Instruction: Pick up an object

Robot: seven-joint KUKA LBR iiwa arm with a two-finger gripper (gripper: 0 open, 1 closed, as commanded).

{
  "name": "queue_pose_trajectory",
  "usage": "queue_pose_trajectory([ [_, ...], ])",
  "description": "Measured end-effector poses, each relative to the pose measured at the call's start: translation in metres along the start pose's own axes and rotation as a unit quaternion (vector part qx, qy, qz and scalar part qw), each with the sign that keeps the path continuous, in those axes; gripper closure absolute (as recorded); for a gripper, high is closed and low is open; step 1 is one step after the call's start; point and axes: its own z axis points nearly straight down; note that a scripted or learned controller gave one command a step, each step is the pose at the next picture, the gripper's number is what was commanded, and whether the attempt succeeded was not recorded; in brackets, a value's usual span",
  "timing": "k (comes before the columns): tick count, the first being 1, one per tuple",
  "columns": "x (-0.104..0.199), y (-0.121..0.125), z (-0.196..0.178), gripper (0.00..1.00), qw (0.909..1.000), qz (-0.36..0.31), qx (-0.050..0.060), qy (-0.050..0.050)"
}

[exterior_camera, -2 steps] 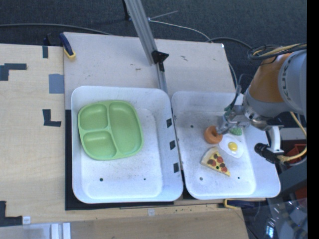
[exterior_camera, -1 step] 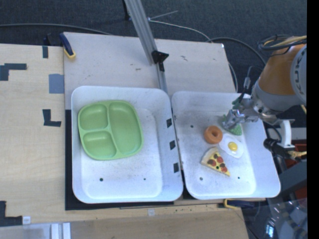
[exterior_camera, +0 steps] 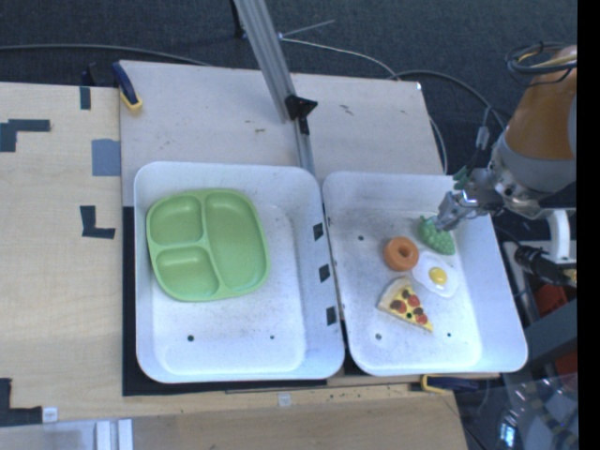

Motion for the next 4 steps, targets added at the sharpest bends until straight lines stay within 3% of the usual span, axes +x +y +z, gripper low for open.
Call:
queue_pose_trajectory([
  [1, -0.001, -0.002, -0.043, 1.0, 1.0, 0.0, 0.0, 0.0],
  [4, 0.15, 0.022, -0.006, 1.0, 1.0, -0.003, 0.003, 0.001],
])
